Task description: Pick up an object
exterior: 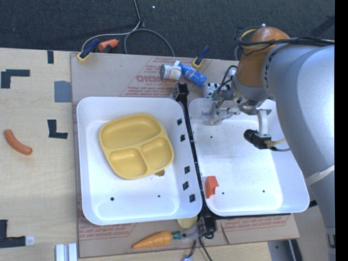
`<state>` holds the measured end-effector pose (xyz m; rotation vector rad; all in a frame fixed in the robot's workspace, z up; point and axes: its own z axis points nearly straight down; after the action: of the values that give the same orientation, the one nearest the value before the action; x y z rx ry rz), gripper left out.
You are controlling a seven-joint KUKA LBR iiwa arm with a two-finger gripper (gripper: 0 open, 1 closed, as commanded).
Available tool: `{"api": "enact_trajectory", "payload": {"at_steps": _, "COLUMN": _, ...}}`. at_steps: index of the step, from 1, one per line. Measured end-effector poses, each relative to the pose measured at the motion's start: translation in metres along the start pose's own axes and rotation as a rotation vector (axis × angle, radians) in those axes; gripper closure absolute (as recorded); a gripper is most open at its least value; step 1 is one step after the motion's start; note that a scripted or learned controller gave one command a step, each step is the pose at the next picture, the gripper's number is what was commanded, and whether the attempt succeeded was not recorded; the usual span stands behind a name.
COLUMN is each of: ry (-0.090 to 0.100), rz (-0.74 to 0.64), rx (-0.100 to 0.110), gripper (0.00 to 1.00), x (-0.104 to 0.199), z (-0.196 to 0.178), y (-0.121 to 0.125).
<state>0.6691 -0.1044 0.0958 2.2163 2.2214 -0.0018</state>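
The likeliest thing to pick in the right bin (272,200) is a small orange block (211,186), chunky and matte, lying at the bin's left wall near its front-left corner; its long axis runs roughly along that wall. The bin is smooth white plastic with rounded corners.

The gripper (216,112) sits over the right bin's far-left corner, well apart from the block. It is a tangle of grey metal and cabling seen from above, and whether it is spread or pressed together cannot be told. Behind it the arm (296,91) is a broad grey cylinder with an orange band (255,58), and it hides the bin's far-right corner.

In the left bin (89,200) a yellow three-compartment plate (136,144) lies tilted; a small dark thing peeks from under its front edge, too hidden to name.

Outside the bins, on the cardboard sheet (136,80), a blue-and-white bottle (184,73) lies on its side at the far edge and a toy carrot (153,239) at the near edge, its tip pointing left. A sausage-shaped toy (18,142) lies near the bench's left edge.
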Motion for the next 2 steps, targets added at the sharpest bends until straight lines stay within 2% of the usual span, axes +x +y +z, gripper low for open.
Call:
{"api": "enact_trajectory", "payload": {"at_steps": 1, "ry": -0.001, "rz": 0.0, "rx": 0.0, "gripper": 0.0, "x": 0.0, "z": 0.0, "y": 0.0}}
{"api": "enact_trajectory", "payload": {"at_steps": 2, "ry": 0.003, "rz": 0.003, "rx": 0.0, "gripper": 0.0, "x": -0.039, "z": 0.01, "y": 0.0}}
